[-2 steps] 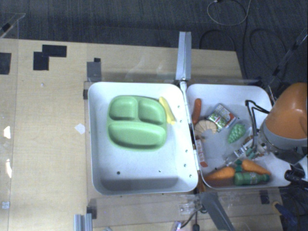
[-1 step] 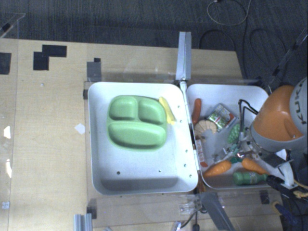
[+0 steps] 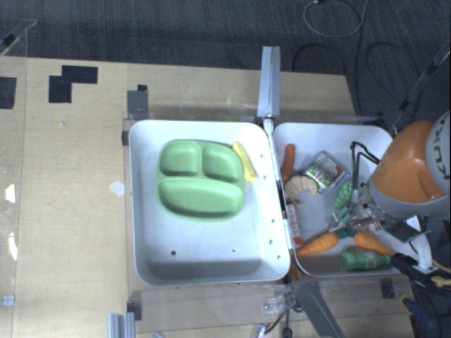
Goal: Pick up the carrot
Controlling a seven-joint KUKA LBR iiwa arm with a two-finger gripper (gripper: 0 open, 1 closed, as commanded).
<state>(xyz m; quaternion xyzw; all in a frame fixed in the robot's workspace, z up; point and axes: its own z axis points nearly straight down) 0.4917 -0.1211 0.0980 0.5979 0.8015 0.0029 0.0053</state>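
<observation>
Bins sit side by side: the left white bin [image 3: 141, 210] holds a green sectioned plastic tray [image 3: 201, 177] and a yellow strip [image 3: 244, 161]. Near the front of the right white bin [image 3: 373, 131] lies the orange tapered carrot [image 3: 318, 243]. Just right, the arm's gripper [image 3: 350, 220] hovers low; its opening cannot be told.

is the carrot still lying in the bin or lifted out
Lying in the right bin: the carrot rests flat on its floor near the front wall, beside the gripper.

Claw [image 3: 350, 219] low in right bin [image 3: 310, 134], just beside carrot [image 3: 318, 243]; green tray [image 3: 201, 177] in left bin [image 3: 144, 210].
</observation>
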